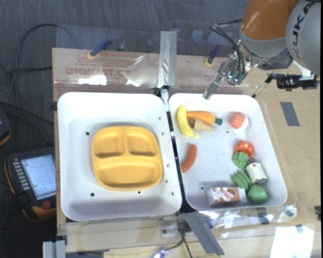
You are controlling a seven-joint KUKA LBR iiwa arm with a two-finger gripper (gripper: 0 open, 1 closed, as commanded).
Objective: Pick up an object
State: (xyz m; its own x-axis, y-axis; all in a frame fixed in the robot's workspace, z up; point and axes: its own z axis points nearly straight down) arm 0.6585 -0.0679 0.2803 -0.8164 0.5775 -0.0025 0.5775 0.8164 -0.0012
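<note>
My arm (282,20) hangs in from the upper right. My gripper (211,93) points down-left above the far rim of the right bin (269,144), holding nothing; whether its fingers are apart or together I cannot tell. Far off to my left sits the left bin (70,144) with the yellow tray (127,157) in it. Just below my tip, the banana (182,121) touches the carrot (200,117). Off to one side lies the red ball (237,120). Further below: sausage (188,158), box (225,195), tomato (244,148), can (256,173) and green pieces (250,188).
</note>
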